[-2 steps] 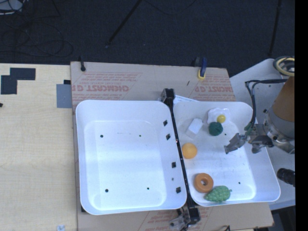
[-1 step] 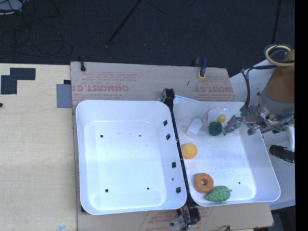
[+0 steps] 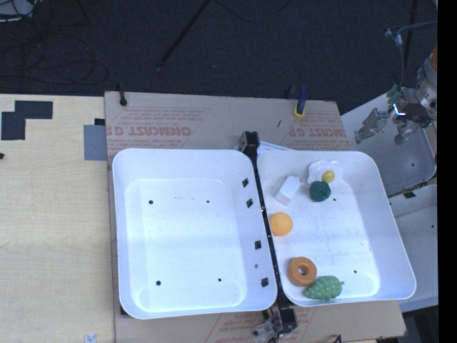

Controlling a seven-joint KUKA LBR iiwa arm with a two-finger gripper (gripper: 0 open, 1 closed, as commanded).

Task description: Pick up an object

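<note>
White right bin (image 3: 385, 249) holds the toys; my gripper (image 3: 385, 123), finger state indiscernible, has the green ball (image 3: 319, 191) at its seven o'clock.

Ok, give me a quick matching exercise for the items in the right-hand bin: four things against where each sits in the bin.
Things:
1. orange ball
2. doughnut ring
3. green grape bunch
4. dark green ball

Places:
A. in the bin's near corner, touching the ring
B. far end of the bin, just below the small yellow piece
C. beside the divider, mid-bin
D. near end, between the orange ball and the grapes

Pairs: 1-C, 2-D, 3-A, 4-B
</note>
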